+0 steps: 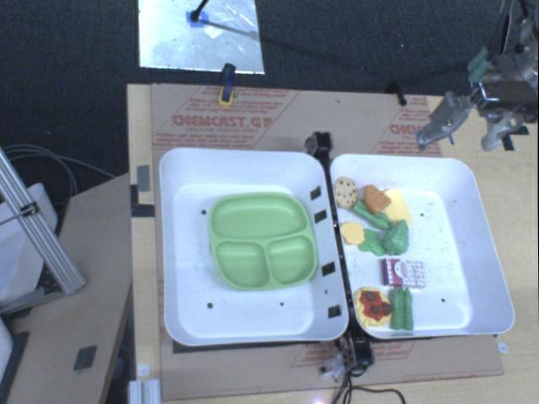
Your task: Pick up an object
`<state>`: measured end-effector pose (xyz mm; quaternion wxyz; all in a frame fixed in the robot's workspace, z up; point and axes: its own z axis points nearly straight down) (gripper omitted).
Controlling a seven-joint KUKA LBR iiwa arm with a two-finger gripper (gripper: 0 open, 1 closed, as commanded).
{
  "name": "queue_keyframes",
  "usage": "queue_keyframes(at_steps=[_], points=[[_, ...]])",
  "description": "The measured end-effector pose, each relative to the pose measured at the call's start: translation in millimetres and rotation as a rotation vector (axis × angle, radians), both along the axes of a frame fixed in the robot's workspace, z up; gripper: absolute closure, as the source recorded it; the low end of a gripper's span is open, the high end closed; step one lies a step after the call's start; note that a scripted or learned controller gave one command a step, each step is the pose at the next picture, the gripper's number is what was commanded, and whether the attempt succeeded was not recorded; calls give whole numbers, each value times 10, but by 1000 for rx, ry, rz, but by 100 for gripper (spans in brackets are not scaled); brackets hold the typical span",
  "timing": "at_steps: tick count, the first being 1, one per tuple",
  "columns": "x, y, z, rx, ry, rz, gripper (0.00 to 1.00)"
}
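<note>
On the bench (93, 217), seen from above at a slant, two shallow white bins sit side by side on a brown printed board. At far left, a slanted metal rail (38, 225) crosses a lower grey surface. Behind the board, a shiny square sheet (200, 22) lies on dark carpet, and a small yellow-and-blue clamp (226, 87) grips the board's back edge.

The left bin (181, 179) holds a light green divided tray (262, 240), lying flat near its middle, with one long compartment toward the back and two smaller ones toward the front. A row of black clips (327, 236) marks the seam where the two bins meet.

The right bin (472, 251) carries a cluster of toy food along its left side: a speckled cookie (344, 192) just beside an orange-brown bread-like piece (376, 198), a pale yellow piece (397, 205) touching that one, and green vegetable pieces (389, 232) below them with a small yellow piece (352, 234) at their left. Nearer the front lies a small red-and-white carton (403, 272), then a pizza slice (372, 305) touching a green bundle (402, 308).

At upper right, the gripper (468, 127) hangs above the bench just past the right bin's back edge, well apart from the toy food. Its two grey fingers (440, 124) stand spread apart with nothing between them.
</note>
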<state>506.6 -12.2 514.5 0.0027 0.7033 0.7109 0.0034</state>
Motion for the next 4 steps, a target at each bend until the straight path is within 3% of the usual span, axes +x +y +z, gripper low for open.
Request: queue_keyframes(at_steps=[1, 2, 3, 4], points=[[-206, 467, -261, 0, 8, -1, 0], [-208, 1430, -616, 1, 10, 4, 0], [-205, 2004, -455, 2, 5, -1, 0], [-218, 2439, -2138, -5, 20, -3, 0]])
